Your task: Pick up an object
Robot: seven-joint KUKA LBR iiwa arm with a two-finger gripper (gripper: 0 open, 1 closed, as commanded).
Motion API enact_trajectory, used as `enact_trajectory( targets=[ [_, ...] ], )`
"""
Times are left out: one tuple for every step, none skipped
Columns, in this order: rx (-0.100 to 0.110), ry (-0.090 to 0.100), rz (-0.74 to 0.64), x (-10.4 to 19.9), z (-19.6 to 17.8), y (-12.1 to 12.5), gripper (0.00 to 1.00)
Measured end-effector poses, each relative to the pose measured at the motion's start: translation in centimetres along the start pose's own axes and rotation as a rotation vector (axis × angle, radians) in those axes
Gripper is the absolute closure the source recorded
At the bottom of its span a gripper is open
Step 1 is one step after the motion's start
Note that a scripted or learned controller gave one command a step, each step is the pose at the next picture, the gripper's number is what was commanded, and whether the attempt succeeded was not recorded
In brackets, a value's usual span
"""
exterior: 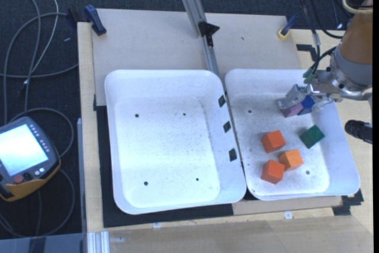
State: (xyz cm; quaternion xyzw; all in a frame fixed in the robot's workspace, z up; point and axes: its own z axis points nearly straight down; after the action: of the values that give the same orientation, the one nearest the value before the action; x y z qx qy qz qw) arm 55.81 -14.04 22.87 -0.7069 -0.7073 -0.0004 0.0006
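Gripper (298, 103) sits over the right bin (254, 83), seemingly pinching a blue block (307, 104), though it's blurry. Shallow grip means it could slip out on lift.

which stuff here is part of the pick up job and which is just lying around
For the job:
- gripper
- purple block and blue block at the gripper
- three orange blocks
- green block
- right bin

Lying about:
- left bin
- handheld screen unit
- blue clamp
- floor cables
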Motion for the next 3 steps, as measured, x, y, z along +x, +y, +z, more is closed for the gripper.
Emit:
enact_trajectory(
  targets=[
    [-0.003, -0.003, 0.002, -3.7, 0.4, 2.9, 0.0],
    [-0.005, -0.003, -0.002, -3.5, -0.7, 2.9, 1.0],
    [-0.004, -0.003, -0.002, -3.5, -0.7, 2.9, 0.0]
  ],
)
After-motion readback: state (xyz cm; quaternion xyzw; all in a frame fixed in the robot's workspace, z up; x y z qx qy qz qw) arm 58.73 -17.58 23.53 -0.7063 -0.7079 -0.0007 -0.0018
